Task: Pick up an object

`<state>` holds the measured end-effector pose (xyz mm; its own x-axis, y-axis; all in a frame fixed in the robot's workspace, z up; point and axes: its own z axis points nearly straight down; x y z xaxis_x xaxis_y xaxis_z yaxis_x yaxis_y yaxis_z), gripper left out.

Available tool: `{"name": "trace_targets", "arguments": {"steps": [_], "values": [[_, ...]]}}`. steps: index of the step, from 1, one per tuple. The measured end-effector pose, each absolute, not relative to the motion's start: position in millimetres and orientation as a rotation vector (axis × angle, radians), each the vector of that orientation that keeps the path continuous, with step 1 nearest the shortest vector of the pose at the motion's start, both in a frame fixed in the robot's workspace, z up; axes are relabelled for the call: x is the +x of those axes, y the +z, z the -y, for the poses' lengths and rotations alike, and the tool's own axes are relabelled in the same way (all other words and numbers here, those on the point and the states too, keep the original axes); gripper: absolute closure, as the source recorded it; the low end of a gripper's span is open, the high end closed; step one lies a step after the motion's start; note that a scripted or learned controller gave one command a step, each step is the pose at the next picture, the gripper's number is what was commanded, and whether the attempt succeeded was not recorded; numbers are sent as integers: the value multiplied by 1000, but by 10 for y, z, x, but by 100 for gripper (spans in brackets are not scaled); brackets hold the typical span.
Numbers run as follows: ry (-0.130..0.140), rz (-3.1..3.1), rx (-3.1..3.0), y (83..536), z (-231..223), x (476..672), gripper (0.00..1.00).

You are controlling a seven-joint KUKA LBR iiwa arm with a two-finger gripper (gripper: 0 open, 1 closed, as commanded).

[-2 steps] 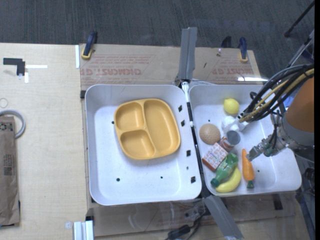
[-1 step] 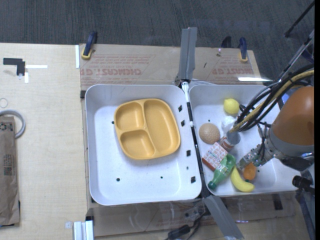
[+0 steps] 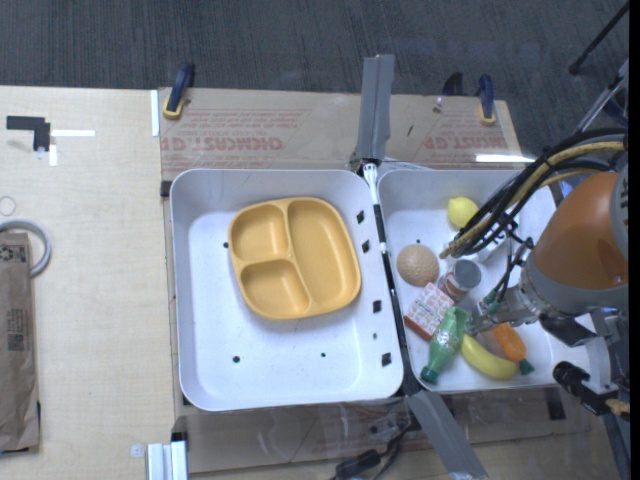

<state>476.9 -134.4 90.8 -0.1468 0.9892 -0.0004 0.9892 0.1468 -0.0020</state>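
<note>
The right bin [image 3: 420,193] holds a lemon [image 3: 461,211], a tan round ball [image 3: 418,264], a red and white packet [image 3: 427,309], a green bottle [image 3: 444,343], a banana [image 3: 487,358], an orange carrot-like piece [image 3: 510,342] and a small grey-capped jar [image 3: 464,275]. My gripper [image 3: 497,313] hangs low over the bin's right half, just above the banana and the orange piece, right of the green bottle. The wrist and cables hide its fingertips. I see nothing held between them.
The left bin [image 3: 200,368] carries a yellow three-compartment plate [image 3: 295,258]. A metal divider [image 3: 376,108] runs between the bins at the back. Cardboard with blue clamps [image 3: 180,88] lies behind. A brown paper bag [image 3: 15,338] rests at the far left.
</note>
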Motion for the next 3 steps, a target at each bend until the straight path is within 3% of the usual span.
{"name": "trace_targets", "arguments": {"steps": [1,2,3], "values": [[4,2359,-2075,1821,2061,4773,0],[2,2547,-1839,913,1856,4774,0],[1,2712,-1588,1608,1734,5639,0]]}}
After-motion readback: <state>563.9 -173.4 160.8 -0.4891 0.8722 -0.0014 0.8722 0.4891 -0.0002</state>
